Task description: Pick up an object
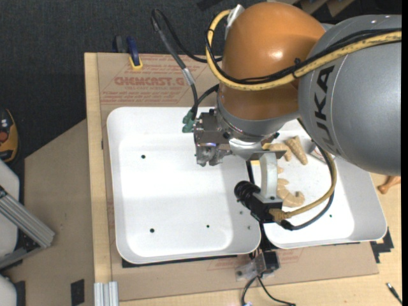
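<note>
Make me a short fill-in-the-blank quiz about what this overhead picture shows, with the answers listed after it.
1. The band above the arm's wrist is coloured ____.
2. The wooden pieces lie in the ____ bin.
3. The two bins are coloured ____.
4. A blue clamp grips the board's ____ edge.

Missing words: orange; right; white; far

Glossy white plastic bins [166,196]; matt pale wooden pieces [294,150]; glossy orange band [271,40].

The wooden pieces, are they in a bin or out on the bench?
In. The wooden pieces lie inside the right bin, partly hidden under the arm.
</note>
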